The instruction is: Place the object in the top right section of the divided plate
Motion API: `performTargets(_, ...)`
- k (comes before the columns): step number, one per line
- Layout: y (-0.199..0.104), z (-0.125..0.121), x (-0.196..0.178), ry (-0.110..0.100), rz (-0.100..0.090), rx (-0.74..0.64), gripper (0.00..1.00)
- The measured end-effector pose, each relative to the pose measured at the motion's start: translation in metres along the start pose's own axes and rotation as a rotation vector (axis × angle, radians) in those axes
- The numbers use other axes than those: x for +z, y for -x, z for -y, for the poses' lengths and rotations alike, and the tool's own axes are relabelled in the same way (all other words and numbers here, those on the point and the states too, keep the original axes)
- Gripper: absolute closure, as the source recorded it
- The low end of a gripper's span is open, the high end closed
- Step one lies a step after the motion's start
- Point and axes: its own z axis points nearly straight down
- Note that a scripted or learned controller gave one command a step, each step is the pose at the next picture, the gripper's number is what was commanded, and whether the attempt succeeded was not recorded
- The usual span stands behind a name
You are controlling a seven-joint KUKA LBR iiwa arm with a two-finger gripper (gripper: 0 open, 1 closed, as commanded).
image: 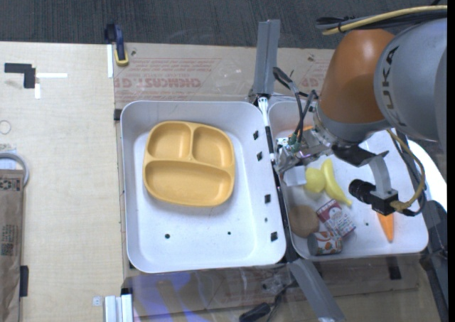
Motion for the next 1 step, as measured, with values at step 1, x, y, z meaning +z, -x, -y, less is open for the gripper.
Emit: performTargets(1,-0.0384,-0.0587,0.0002,-0.001,-0.013,0.559,1.0)
